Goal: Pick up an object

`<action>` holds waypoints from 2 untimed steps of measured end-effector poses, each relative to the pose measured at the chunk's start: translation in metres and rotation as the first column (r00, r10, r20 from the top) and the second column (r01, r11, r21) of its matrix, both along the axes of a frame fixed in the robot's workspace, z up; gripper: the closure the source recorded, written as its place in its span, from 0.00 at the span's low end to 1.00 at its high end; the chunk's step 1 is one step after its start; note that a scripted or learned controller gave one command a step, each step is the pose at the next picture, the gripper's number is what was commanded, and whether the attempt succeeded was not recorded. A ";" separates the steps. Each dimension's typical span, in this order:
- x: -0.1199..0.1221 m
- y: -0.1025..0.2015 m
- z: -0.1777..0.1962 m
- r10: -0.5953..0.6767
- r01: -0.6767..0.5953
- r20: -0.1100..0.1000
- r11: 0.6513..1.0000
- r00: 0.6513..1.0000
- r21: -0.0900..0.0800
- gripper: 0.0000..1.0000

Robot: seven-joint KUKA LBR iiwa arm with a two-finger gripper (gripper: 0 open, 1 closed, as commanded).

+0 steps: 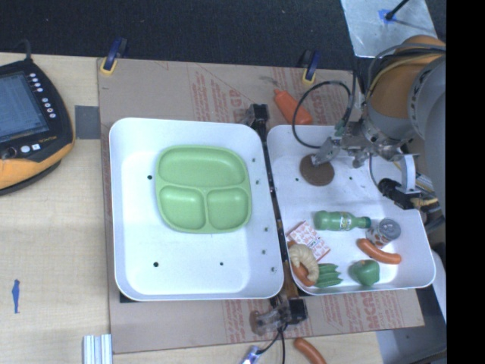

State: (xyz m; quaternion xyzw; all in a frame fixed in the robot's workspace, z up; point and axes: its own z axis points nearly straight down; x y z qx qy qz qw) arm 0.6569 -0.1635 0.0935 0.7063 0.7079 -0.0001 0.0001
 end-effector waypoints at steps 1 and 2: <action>0.000 -0.005 0.051 0.001 -0.001 -0.001 1.000 1.000 0.000 0.00; -0.078 0.016 -0.002 0.003 -0.003 -0.005 1.000 1.000 0.000 0.00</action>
